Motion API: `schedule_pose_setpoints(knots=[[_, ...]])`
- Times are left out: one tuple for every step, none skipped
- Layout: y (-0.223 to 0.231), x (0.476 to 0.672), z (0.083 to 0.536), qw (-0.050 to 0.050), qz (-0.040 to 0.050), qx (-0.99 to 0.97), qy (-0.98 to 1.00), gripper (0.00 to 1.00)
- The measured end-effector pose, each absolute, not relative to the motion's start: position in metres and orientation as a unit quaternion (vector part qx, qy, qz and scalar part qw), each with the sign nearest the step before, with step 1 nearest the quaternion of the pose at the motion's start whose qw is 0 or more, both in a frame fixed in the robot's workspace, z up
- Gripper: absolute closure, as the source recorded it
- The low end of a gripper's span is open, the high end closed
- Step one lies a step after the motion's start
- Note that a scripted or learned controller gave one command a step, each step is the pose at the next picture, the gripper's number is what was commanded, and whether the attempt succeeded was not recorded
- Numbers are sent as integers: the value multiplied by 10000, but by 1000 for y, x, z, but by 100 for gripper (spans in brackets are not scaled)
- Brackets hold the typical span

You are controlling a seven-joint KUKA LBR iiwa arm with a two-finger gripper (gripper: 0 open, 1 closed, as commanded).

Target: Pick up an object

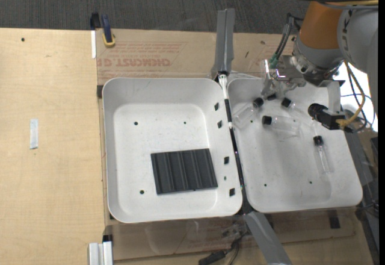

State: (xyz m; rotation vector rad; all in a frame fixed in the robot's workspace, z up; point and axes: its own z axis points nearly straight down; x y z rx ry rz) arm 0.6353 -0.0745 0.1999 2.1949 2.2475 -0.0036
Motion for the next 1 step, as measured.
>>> schedule_pose_setpoints(knots=[[-28,639,230,1,-11,7016,7125,100]])
